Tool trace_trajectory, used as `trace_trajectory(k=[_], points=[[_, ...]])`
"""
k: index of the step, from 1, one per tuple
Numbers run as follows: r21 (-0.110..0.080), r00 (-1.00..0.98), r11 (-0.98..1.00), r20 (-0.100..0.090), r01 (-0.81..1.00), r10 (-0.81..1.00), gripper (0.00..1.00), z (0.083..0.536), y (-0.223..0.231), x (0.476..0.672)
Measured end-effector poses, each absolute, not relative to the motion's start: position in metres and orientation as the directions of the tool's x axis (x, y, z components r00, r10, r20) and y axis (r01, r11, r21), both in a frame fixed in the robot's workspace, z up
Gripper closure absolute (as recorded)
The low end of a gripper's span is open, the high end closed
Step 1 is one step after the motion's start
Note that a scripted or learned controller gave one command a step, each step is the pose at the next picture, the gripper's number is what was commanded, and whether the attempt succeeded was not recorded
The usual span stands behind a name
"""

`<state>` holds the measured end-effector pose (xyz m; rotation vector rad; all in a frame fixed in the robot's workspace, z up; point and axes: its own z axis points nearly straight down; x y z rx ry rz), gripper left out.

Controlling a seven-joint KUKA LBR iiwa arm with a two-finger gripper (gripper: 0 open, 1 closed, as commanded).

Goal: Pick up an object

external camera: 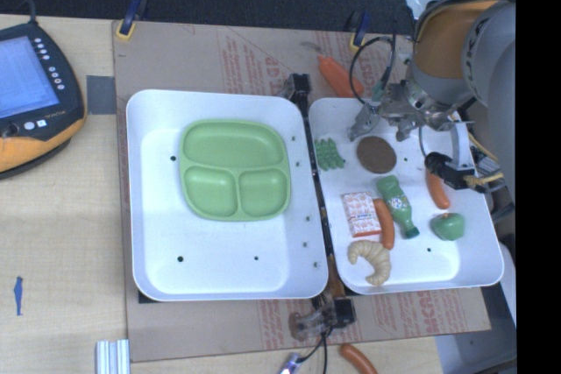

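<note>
Toys lie scattered in the right bin (491,263), our landmark: a brown disc (378,154) near its far end, a green leafy piece (330,155) by its left wall, a green bottle (399,205), a carrot (385,223) and a small red and white packet (358,214) near its middle, a croissant (372,259) toward its near edge, and a green pepper (449,226) and a sausage (437,188) by its right side. We see the arm (456,39) bent in over the bin's far right corner, its orange band uppermost. The tool (383,129) hangs low over the bin's far end, just beyond the disc. Its fingers look spread apart, with nothing between them. Left of this bin, a second bin (153,215) holds a green divided plate (235,169).
</note>
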<state>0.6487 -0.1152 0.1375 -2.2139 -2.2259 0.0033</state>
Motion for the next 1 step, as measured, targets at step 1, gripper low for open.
trace_trajectory(k=[1], points=[[-0.004, -0.004, 0.004, -0.001, 1.000, 1.000, 0.00, 0.1022, -0.1470, 0.5317]])
